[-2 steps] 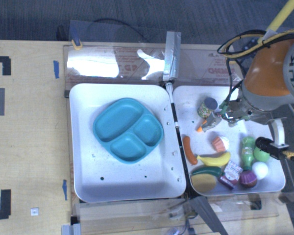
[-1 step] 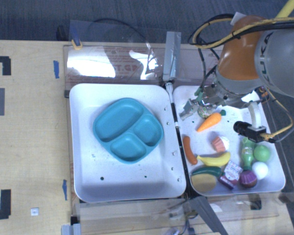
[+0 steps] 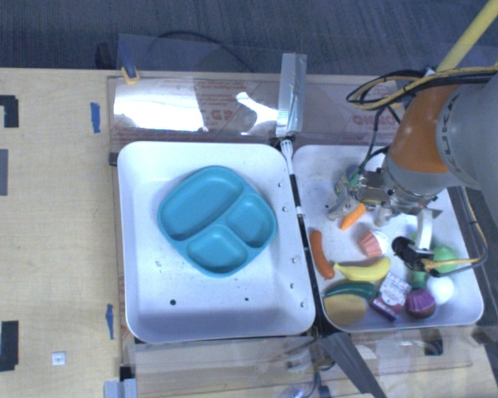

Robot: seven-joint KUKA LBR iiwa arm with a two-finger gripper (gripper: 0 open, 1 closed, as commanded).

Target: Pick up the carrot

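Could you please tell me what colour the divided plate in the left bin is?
The plate is light blue, in the camera view.

bench (image 3: 41, 247), pale wood: two shallow white bins side by side, left bin (image 3: 141, 297), right bin (image 3: 469, 305).

Divided plate (image 3: 217, 218) in left bin (image 3: 141, 297), carrot (image 3: 353, 216) in right bin (image 3: 469, 305)

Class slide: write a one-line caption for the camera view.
The arm's tool hangs just above the carrot in the right bin of toy foods; a blue divided plate sits in the left bin.
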